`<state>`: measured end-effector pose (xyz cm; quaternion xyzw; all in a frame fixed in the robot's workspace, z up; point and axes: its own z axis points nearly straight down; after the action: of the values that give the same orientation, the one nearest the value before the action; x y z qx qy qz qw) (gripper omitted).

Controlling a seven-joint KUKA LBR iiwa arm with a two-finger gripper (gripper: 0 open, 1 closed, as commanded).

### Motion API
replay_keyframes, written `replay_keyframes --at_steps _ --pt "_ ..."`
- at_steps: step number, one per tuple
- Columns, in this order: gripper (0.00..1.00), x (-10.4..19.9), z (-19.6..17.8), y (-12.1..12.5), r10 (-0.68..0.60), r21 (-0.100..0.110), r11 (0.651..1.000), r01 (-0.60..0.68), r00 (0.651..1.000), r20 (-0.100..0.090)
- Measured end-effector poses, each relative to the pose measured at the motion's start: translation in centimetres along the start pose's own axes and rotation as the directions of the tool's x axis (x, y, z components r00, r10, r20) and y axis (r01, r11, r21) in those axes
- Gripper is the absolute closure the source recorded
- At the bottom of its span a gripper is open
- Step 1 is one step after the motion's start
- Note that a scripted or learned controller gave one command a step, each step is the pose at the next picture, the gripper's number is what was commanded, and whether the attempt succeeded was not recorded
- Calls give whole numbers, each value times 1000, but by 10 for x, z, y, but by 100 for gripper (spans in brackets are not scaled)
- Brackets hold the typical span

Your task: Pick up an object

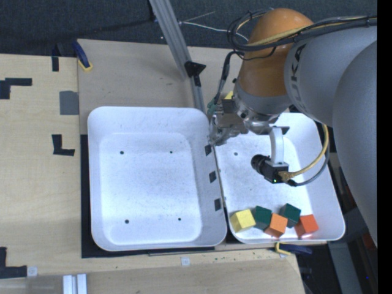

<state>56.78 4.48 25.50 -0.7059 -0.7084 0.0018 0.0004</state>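
Five unlabelled blocks point(274, 220) lie in the right bin point(318, 182); jaws' state unclear.

A light wooden bench top point(37, 182) is seen, and black tape marks point(60, 146) are stuck on its left part. A grey square patch point(68, 101) is placed above them. A blue and yellow clamp point(82, 56) is fixed at the far edge. A grey metal pole point(174, 35) is set slanted behind.

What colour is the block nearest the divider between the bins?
Yellow: the block in the right bin, seen in the camera view.
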Motion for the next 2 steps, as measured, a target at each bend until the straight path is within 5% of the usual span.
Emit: replay_keyframes --at_steps 1,2 --pt "0 0 0 0 0 1 1000 0 1000 1" --pt "100 1 -9 0 -2 2 1000 2 1000 1"
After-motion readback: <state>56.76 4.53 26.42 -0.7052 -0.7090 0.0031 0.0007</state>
